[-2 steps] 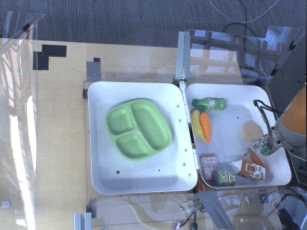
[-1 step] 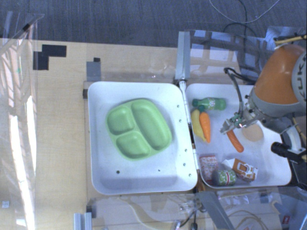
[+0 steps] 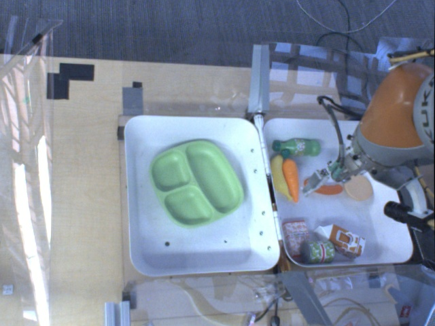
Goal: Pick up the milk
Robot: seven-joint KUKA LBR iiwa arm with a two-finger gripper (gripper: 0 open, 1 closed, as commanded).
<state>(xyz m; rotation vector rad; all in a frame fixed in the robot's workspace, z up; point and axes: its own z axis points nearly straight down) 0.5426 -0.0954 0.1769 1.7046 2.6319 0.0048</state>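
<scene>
Milk carton (image 3: 346, 241) lies on its side near the front rim of the right bin (image 3: 401, 248), just right of the green can (image 3: 317, 251). My gripper (image 3: 324, 176) hangs farther back above the bin floor, beside the carrot (image 3: 291, 178), well apart from the carton, fingers spread, pinching nothing.

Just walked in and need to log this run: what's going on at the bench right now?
The arm reaches in from the right, its gripper hanging over the right bin, near the carrot. The milk carton it is meant to pick up lies untouched at the bin's near edge, beside a green can. A green bottle lies further back. The left bin holds a green divided plate.
</scene>
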